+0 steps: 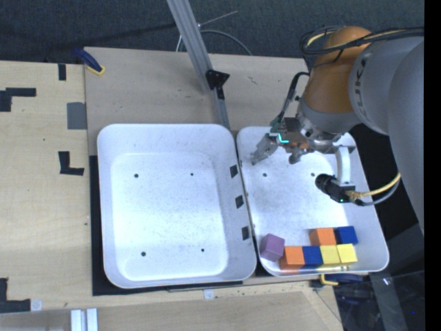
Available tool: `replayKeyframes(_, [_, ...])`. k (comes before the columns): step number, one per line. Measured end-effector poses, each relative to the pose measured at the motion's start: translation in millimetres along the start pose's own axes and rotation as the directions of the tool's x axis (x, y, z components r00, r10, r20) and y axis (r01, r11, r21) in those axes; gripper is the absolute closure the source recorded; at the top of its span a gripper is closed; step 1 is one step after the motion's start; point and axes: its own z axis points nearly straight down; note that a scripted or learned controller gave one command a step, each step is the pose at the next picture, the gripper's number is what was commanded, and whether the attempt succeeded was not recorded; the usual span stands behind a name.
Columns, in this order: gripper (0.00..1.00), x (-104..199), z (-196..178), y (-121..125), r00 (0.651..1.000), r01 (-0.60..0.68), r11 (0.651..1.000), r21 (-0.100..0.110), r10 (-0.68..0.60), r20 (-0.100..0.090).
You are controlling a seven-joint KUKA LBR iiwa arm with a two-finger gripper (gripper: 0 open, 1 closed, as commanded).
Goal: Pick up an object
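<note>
1. The grey arm (386,67) with its orange band (337,67) enters from the right and is cut off by the frame; it covers the upper right corner of the right bin (365,216).
2. The counter (138,88) is a pale wood surface carrying 2 shallow white bins side by side, their inner rims touching; a slanted metal pole (193,33) crosses it above the bins.
3. The left bin (165,205) shows bare white floor with a few small dark dots.
4. The right bin holds all the blocks, gathered along its near edge.
5. The end effector (275,150) hangs over the upper part of the right bin, well apart from the blocks. Its 2 fingers stand apart with nothing between them; the tips are small and dark, so their exact shape is hard to make out.
6. A black cable fitting (331,185) with a yellow cable hangs beside the wrist, over the bin floor.
7. The blocks form a cluster whose long axis runs left to right along the near wall: a purple block (273,246) at the left, slightly tilted, then an orange block (294,255), a blue block (311,254) and 2 yellow blocks (338,254) touching in a row.
8. Behind that row sit a second orange block (322,236) and a second blue block (346,235), side by side.
</note>
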Motion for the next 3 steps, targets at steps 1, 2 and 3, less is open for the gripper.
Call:
replayKeyframes(1, [0.0, -1.8, 0.0, -23.2, 1.0, -0.002, 1.0, 0.002, 0.002, 0.001])
replayKeyframes(2, [0.0, -33.4, -76.4, 4.3, 1.0, -0.001, 1.0, -0.009, 0.001, 0.003])
replayKeyframes(3, [0.0, -17.0, 4.8, 40.1, 1.0, 0.002, 1.0, 0.004, -0.002, 0.002])
